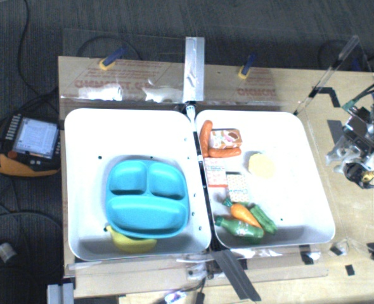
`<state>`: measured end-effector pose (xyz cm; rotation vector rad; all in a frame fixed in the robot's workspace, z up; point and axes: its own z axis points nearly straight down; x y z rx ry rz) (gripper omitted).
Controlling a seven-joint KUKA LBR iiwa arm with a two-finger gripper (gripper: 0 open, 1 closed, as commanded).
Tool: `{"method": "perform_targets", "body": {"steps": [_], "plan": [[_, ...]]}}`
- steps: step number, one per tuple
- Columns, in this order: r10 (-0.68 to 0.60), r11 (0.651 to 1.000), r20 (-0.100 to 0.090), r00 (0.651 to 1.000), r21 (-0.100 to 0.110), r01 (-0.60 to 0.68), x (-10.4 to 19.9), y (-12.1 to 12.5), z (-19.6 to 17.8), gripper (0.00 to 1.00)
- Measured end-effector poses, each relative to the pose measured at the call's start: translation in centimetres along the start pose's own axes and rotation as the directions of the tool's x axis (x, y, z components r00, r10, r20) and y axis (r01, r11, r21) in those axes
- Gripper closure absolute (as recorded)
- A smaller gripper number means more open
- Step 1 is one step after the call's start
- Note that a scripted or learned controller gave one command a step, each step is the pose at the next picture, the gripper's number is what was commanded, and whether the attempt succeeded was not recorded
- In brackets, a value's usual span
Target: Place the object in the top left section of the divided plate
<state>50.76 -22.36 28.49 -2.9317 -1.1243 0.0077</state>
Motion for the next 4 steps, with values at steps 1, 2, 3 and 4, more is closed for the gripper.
{"method": "perform_targets", "body": {"steps": [1, 2, 3, 4], "plan": [[0.194, 0.981, 0.000, 0.981, 0.000, -0.194, -0.6, -2.3, -0.3, 1.00], [0.400, 0.916, 0.000, 0.916, -0.003, -0.400, 2.1, -0.8, -8.6, 1.00], [0.458, 0.889, 0.000, 0.889, 0.003, -0.458, 0.2, -2.4, 8.4, 1.00], [0.316, 0.949, -0.015, 0.949, 0.003, -0.316, -1.1, -1.6, 19.4, 1.00]]}}
